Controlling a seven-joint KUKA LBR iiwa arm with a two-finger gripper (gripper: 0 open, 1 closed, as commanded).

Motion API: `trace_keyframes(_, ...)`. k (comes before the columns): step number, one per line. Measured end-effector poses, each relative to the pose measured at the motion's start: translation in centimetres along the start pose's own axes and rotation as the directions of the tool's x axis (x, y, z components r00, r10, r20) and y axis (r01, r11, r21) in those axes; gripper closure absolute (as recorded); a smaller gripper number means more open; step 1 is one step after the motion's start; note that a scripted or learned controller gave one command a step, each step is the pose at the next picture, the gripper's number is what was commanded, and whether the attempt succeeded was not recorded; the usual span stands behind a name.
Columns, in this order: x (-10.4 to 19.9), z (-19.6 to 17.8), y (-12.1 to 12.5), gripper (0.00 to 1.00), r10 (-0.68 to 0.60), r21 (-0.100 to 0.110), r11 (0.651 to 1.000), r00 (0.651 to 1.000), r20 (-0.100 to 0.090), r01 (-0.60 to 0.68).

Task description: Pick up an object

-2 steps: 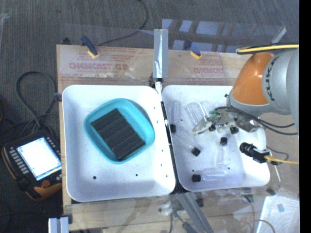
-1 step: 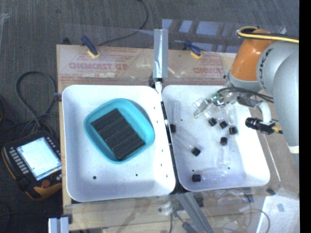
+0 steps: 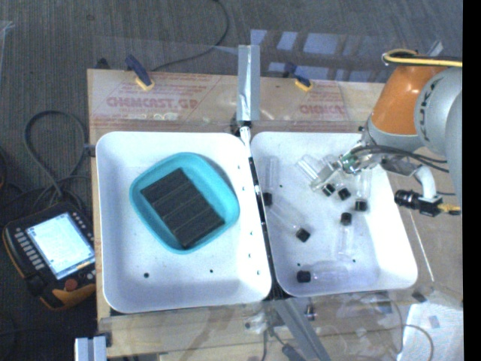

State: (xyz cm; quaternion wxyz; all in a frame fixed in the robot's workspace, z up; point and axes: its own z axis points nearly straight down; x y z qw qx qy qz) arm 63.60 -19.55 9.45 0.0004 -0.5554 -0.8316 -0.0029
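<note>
Several clear plastic tubes with black caps lie scattered in the right bin [image 3: 402, 258]. One tube [image 3: 271, 173] lies along the bin's left wall, another tube [image 3: 315, 169] sits near the back, and a third tube [image 3: 346, 239] lies in the middle. Black caps show at the centre [image 3: 303, 234] and at the front [image 3: 303, 276]. My gripper [image 3: 349, 161] hangs low over the bin's back right part, right beside the back tube and two small black caps [image 3: 343, 193]. In the left bin [image 3: 113, 201] a blue dish [image 3: 150, 186] holds a black ribbed block [image 3: 183, 207].
The arm's orange band [image 3: 398, 100] and grey wrist lean in over the right bin's back right corner. A black cable end [image 3: 412, 198] sticks out by the bin's right rim. A teach pendant [image 3: 49, 250] lies off the bench to the left.
</note>
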Motion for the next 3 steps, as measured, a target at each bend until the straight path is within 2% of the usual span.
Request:
trace_keyframes(1, 0.1, -0.7, 0.0, 1.00, 0.002, 0.000, 1.000, 1.000, -0.002, -0.002)
trace_keyframes(2, 6.2, -14.2, 6.1, 1.00, 0.006, 0.003, 1.000, 1.000, 0.005, -0.006)
trace_keyframes(3, 13.9, -14.2, 9.3, 1.00, 0.147, 0.005, 0.989, 0.989, 0.004, -0.147)
